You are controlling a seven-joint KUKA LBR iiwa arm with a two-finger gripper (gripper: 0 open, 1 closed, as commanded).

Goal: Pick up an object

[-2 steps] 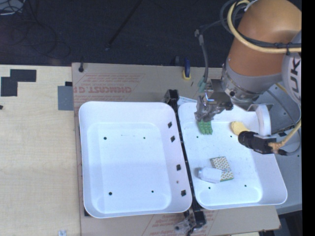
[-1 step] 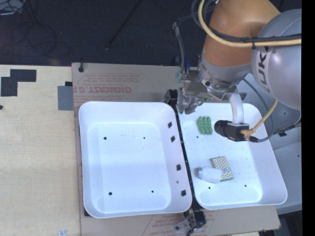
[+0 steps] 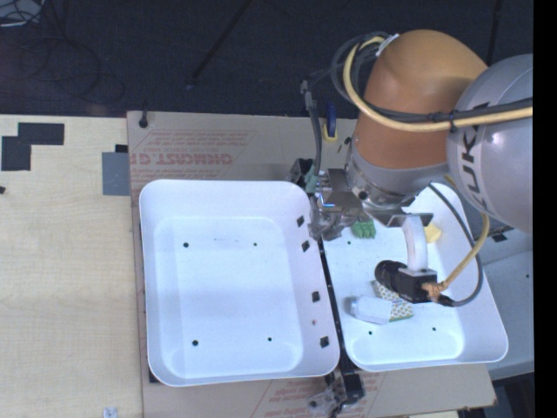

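Reaching into the right bin (image 3: 418,342); no pick confirmed.
Camera view: gripper (image 3: 329,216) at the bin's left wall, grip state cannot be told; green object (image 3: 363,230) just beside it, white object (image 3: 370,310) apart, neither judged lifted.

The end effector (image 3: 330,217) hangs over the right bin's (image 3: 418,345) upper left corner, just beside a green piece (image 3: 364,230). A yellow piece (image 3: 432,232) lies nearby. A white block (image 3: 372,310) rests lower in that bin.
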